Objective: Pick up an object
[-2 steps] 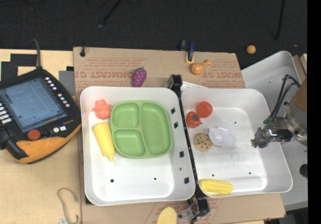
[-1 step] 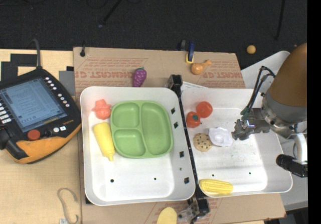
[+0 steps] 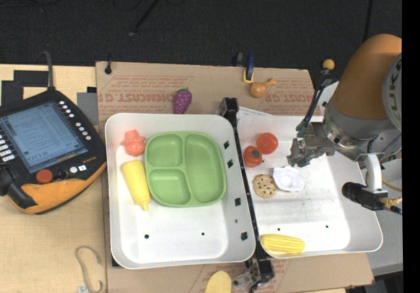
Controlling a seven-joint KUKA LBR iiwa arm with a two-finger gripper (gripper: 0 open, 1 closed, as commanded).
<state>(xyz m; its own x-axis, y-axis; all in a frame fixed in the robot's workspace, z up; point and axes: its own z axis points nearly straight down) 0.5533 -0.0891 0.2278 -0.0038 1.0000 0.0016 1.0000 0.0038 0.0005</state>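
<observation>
Nearest the camera we note one yellow object (image 3: 218, 282), cut off by the lower edge and not identifiable, lying on the cardboard in front of the bins. We count two white bins: the left bin (image 3: 172, 246) and the right bin (image 3: 328, 232). One corn cob (image 3: 283, 244) lies at the near rim of the right bin. Further in, that bin holds one cookie (image 3: 264, 186), one crumpled white item (image 3: 289, 179) just beside it, and two red tomatoes (image 3: 260, 148) close together. The gripper (image 3: 300, 157) hangs directly over the far edge of the white item; its fingertips merge with dark hardware, so we cannot tell whether the jaws are apart or together, nor whether they touch anything. The left bin holds one green divided tray (image 3: 184, 169), one yellow bottle-shaped toy (image 3: 136, 182) alongside the tray's left, and one pink toy (image 3: 133, 143) beyond it, its shape unclear. At the left of the bench rests one control pendant (image 3: 46, 147), partly cropped. On the far cardboard we count one purple grape bunch (image 3: 182, 100) and one orange pear-shaped toy (image 3: 262, 87).
</observation>
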